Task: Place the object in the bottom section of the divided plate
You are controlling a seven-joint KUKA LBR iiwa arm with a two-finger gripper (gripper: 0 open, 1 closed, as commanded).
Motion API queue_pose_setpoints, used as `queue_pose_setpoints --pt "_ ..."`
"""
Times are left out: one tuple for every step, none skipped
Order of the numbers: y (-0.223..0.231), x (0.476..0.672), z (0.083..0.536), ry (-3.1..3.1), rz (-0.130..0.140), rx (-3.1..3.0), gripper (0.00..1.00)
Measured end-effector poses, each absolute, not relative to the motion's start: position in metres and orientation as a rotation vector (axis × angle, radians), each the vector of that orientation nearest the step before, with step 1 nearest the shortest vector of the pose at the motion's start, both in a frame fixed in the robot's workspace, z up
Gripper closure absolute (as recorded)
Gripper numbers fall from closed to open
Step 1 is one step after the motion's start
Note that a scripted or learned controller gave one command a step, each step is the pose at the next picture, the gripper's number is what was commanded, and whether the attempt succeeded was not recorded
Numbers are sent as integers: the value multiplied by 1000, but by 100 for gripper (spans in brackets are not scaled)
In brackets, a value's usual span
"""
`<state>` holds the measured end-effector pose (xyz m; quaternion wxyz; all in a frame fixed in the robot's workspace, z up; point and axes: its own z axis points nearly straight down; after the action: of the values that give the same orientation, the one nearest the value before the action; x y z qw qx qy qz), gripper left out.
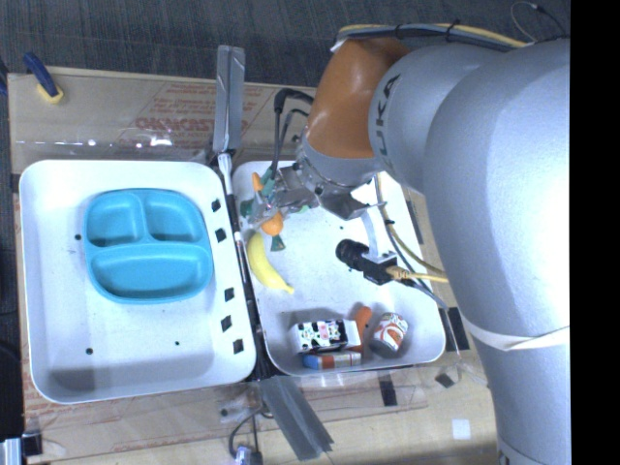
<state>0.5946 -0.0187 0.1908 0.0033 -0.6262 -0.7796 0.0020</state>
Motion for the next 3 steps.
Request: queue_pose_setpoints --pt "-34 627 209 -2614 -1 -1745 100" --pt "-79 633 245 -2655 0 -1680 100" --pt "-1 584 249 -2365 5 -2060 100"
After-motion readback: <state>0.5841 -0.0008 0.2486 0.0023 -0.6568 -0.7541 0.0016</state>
